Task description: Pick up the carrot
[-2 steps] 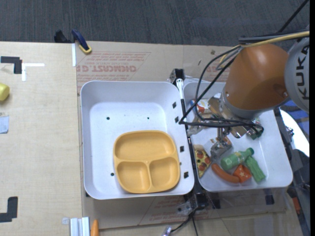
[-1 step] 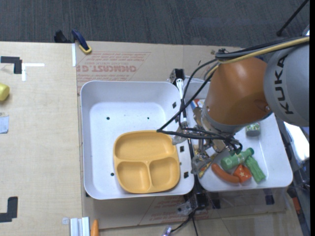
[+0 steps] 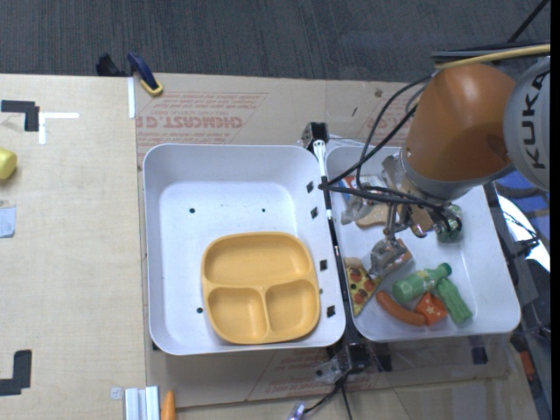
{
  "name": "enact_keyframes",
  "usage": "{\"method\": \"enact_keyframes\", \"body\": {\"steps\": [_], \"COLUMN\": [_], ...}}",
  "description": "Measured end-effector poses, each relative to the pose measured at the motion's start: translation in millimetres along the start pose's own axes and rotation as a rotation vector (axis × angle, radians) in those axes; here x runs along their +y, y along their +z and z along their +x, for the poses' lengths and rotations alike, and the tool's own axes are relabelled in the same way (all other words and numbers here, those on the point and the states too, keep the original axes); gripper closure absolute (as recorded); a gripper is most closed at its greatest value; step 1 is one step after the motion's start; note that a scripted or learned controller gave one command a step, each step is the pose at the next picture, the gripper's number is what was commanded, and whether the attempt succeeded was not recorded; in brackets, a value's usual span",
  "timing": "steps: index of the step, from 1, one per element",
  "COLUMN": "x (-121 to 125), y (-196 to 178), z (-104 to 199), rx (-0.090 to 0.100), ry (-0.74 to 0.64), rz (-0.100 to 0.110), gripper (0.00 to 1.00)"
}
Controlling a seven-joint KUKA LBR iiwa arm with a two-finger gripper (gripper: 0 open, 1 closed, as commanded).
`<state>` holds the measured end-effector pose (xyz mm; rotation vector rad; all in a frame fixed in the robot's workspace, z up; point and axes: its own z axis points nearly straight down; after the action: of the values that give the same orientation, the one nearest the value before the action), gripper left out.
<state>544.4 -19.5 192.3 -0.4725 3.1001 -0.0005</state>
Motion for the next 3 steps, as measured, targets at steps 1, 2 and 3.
{"method": "enact_keyframes", "body": {"steps": [1,2,3], "x": [78.4,64.3,135.8], "y": [0.2,-96.4,11.9], "z": [-7.2,24.4,1.0], "rx": [0.002,-0.001,0.002], "ry": [-0.046,-0.050,-0.510], "rz": [-0.002,0.000,-0.004], "gripper": [0.00,0.00,0.00]}}
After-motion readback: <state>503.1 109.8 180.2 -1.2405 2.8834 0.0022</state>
